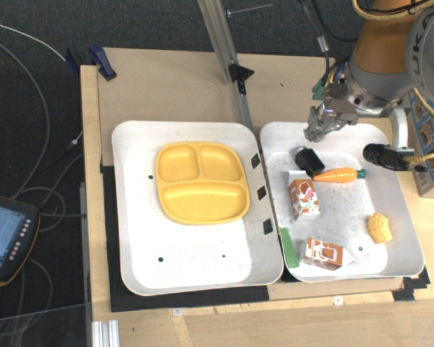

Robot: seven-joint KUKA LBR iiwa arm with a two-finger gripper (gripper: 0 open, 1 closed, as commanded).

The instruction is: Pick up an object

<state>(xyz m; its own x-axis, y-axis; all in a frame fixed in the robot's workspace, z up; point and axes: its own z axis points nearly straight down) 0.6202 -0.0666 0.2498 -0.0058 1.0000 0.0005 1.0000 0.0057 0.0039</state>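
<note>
The hand point(322, 127) hangs over the far edge of the right bin point(401, 215), at about twelve o'clock from the things in it. Whether it is apart or together I cannot tell from here, and nothing shows in its grip. Just beyond, at five o'clock from it, lies a black block point(307, 159), touching the carrot point(338, 175). Farther out sit a carton point(304, 198), a second carton point(324, 253), a green stick point(288, 247) and a yellow corn piece point(379, 227). The left bin point(134, 215) holds a yellow plate point(201, 182). By my reckoning, the pick is yet to be made.
</note>
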